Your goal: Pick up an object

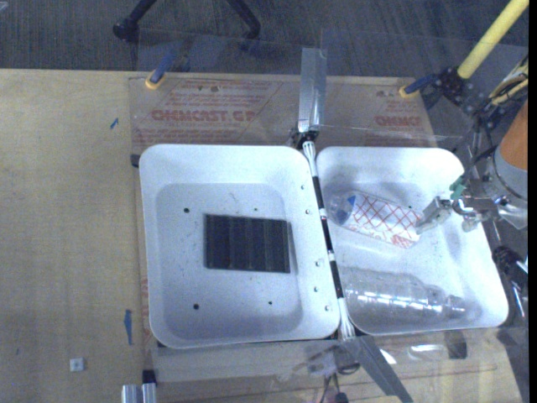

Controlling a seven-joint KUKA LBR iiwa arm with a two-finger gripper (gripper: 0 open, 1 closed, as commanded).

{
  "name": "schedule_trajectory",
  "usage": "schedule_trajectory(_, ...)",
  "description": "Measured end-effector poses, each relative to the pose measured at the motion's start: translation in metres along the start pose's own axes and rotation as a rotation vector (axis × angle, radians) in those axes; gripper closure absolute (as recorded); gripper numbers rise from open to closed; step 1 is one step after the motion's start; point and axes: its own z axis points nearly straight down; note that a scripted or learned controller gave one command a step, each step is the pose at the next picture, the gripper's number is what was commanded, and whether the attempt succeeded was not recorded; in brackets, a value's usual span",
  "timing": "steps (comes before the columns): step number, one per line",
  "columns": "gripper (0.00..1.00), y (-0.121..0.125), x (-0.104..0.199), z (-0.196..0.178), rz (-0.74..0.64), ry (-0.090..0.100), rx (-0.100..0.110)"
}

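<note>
In the right bin (470, 162) a white packet with a red criss-cross pattern (382, 219) lies near the middle, one end clear and bluish. A clear plastic bottle (401, 295) lies on its side along that bin's front wall. A flat dark ribbed rectangle (248, 243) rests in the middle of the left bin (168, 175). My gripper (438, 211) reaches in from the right and hangs low over the right bin, its tip just beside the packet's right end. Nothing shows held in it.
A metal divider post (311, 91) stands behind the seam between the bins. A yellow-handled clamp (491, 36) and cables sit at the back right. The arm's orange band (513, 145) is at the right edge. Bare wooden bench (59, 225) lies to the left.
</note>
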Motion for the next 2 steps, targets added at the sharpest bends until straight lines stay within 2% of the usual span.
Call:
schedule_trajectory(1, 0.00, 0.002, -0.053, 0.009, 0.199, -0.003, -0.004)
schedule_trajectory(2, 0.00, 0.037, -0.009, 0.067, 0.071, -0.007, -0.045)
